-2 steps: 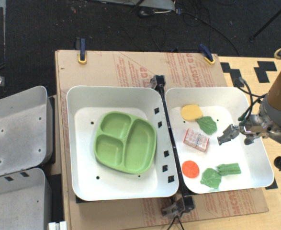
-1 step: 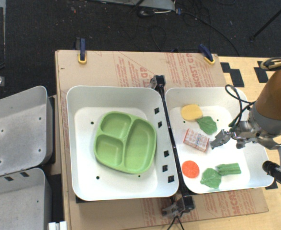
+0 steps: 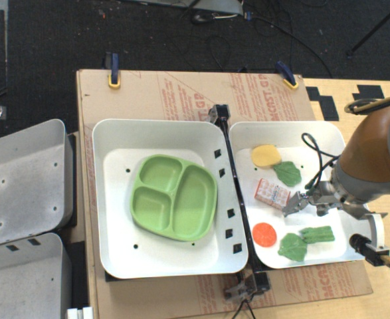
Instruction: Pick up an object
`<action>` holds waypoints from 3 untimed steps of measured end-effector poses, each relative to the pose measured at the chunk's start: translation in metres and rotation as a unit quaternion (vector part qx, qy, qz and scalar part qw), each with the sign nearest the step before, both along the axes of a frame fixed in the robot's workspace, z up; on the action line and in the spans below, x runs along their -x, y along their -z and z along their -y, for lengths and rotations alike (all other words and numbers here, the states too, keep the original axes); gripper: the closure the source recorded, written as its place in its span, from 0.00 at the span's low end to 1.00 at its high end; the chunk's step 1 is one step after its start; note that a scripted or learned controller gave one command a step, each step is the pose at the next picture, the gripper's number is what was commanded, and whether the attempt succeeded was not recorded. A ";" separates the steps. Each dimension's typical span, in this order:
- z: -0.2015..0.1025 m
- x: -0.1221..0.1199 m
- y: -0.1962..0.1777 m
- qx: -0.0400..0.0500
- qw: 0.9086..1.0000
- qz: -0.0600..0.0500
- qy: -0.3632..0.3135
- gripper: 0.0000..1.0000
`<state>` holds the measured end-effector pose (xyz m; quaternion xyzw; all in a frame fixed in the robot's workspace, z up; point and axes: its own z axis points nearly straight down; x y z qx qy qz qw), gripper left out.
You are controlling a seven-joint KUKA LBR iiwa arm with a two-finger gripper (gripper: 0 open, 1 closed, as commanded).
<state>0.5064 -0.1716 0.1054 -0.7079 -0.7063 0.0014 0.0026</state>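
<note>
The right bin (image 3: pixel 327 135) holds a yellow rounded piece (image 3: pixel 266 155), a green leafy piece (image 3: pixel 288 173), a red-and-white packet (image 3: pixel 272 194), an orange-red disc (image 3: pixel 264 234), a green crumpled piece (image 3: pixel 292 246) and a green flat block (image 3: pixel 317 234). My gripper (image 3: pixel 298 205) hangs low over the middle of this bin, just right of the packet and above the green block. Nothing shows between its fingers. The arm with its orange band (image 3: pixel 375 150) comes in from the right.
A green three-compartment plate (image 3: pixel 175 197) lies in the left bin (image 3: pixel 108 151). Both bins rest on a cardboard sheet (image 3: pixel 181 88) held by clamps. Grey metal trays (image 3: pixel 22 178) stand to the left of the bench.
</note>
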 end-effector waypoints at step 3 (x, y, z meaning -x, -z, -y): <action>0.001 -0.014 -0.117 0.002 1.000 0.006 -0.003 1.00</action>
